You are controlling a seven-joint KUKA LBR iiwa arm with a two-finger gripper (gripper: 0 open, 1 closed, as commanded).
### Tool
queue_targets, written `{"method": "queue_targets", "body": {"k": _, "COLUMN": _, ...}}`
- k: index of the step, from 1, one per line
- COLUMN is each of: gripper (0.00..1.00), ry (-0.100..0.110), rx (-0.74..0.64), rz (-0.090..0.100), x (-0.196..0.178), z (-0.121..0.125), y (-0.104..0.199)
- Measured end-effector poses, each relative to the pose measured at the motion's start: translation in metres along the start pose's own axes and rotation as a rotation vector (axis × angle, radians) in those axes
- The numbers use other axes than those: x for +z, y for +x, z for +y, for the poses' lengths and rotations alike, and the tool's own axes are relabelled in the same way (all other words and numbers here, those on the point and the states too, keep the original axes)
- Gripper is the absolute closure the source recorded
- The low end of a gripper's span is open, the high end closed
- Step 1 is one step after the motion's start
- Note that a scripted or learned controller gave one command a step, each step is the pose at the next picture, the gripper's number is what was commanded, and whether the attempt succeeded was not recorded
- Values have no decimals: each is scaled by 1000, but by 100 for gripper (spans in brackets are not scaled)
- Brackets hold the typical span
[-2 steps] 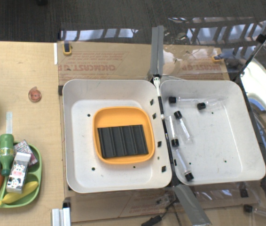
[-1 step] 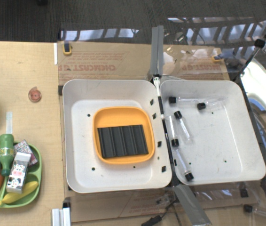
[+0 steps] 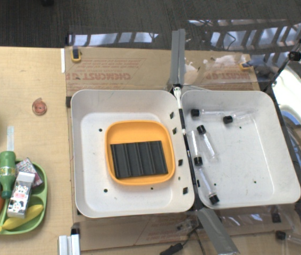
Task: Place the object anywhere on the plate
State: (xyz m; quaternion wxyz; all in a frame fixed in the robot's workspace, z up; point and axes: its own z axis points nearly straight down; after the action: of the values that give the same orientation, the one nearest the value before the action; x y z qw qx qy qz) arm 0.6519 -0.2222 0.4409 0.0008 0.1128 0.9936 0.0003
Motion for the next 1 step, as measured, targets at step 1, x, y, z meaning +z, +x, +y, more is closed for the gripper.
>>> {"method": "queue_targets", "body": {"k": 1, "gripper": 100, "ry": -1, "rx": -346, "rz": 0, "x": 0, "z": 11, "y": 2}}
